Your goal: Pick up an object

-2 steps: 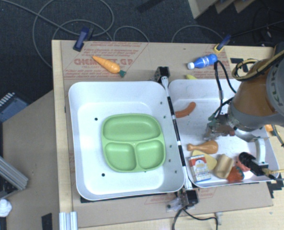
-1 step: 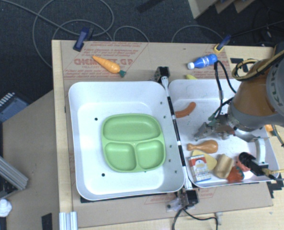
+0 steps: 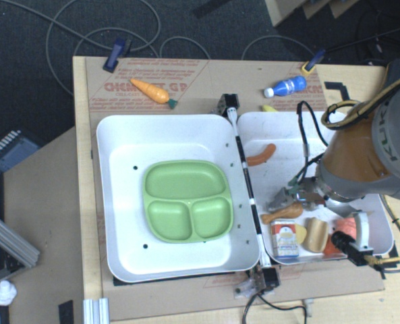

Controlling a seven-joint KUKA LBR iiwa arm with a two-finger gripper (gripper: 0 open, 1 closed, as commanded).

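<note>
Fig.: pick in progress, not yet done. Gripper [image 3: 289,196] is low in the right bin [image 3: 280,123], w/ fingers splayed open and nothing btwn them, just above an orange object [image 3: 282,212]. Hot dog [image 3: 260,155] lies toward the bin's far edge. Left bin [image 3: 119,140] holds a green tray [image 3: 186,200]. Remaining: close, lift.

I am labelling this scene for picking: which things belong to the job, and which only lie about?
Job: grey two-finger gripper; orange sausage-shaped toy, small printed box, tan cylinder, all in the right white bin.

Lying about: green divided plastic plate; orange toy carrot; blue-and-white bottle.
</note>
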